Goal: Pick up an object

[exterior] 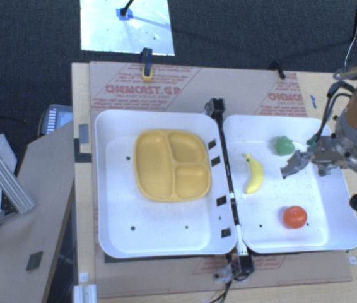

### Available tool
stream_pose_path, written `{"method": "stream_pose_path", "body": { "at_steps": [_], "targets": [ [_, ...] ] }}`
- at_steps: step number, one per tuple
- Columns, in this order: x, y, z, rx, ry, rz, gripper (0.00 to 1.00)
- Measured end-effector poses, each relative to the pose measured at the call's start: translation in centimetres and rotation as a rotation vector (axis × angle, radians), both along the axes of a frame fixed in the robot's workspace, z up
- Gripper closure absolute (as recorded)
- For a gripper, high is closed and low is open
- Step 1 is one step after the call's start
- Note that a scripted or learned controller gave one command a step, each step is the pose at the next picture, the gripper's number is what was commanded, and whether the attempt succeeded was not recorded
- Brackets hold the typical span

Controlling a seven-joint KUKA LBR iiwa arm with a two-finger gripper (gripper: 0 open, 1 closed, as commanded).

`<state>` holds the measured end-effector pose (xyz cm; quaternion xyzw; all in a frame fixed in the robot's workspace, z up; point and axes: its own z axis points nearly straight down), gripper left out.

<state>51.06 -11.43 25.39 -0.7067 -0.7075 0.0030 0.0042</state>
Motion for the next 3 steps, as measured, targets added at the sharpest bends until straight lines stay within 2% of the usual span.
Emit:
{"method": "stream_pose_path", "body": {
  "at_steps": [1, 3],
  "targets": [
    [0.2, 0.0, 0.6, -0.002, -0.012, 0.003, 0.0],
    [-0.4, 1.2, -10.2, 0.0, -0.007, 0.0, 0.0]
  ]
}}
